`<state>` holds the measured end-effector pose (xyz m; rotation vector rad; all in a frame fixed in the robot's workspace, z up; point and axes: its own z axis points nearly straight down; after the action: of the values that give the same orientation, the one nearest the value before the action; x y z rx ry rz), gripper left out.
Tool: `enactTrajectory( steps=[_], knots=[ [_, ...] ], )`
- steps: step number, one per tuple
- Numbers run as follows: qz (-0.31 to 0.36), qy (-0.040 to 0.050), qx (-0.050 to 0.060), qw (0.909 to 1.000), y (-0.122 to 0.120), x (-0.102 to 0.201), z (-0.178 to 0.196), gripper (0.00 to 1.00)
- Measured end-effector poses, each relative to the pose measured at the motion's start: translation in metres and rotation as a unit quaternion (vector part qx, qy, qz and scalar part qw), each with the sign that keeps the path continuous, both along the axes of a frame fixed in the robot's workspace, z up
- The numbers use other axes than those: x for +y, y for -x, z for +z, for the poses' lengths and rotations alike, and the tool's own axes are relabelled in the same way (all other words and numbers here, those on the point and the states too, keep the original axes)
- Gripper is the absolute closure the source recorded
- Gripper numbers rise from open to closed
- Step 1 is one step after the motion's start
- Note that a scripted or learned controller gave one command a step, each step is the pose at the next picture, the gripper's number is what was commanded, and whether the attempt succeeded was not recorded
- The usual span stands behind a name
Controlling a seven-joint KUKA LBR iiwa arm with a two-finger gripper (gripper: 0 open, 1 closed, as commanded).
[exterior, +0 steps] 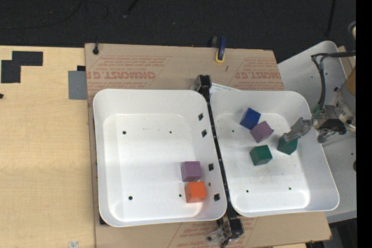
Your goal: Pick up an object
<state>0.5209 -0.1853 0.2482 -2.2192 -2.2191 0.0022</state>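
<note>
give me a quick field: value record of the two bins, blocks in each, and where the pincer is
left bin: purple block, orange block just in front of it
right bin: blue block, purple block, green block, teal block
pincer: over the right bin's right side, at the teal block
grasp: cannot tell

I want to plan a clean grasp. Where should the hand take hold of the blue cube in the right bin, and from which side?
Grip the blue cube from above, on its two free flat sides. It sits turned, and the purple cube crowds its lower-right, so probably avoid that side.
</note>
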Motion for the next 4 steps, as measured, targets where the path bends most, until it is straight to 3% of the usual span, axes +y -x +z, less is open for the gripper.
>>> enactTrajectory(
  steps=[1,2,3,4],
  knots=[
    [0.000,0.0026,-0.010,1.0000,-0.018,0.007,-0.131,0.00],
    [-0.001,0.0038,-0.015,0.9999,-0.056,0.002,-0.141,0.00],
    [0.004,0.0012,-0.002,1.0000,-0.107,-0.016,-0.147,0.00],
    [0.002,0.0015,0.004,1.0000,-0.122,0.041,-0.160,0.00]
  ],
)
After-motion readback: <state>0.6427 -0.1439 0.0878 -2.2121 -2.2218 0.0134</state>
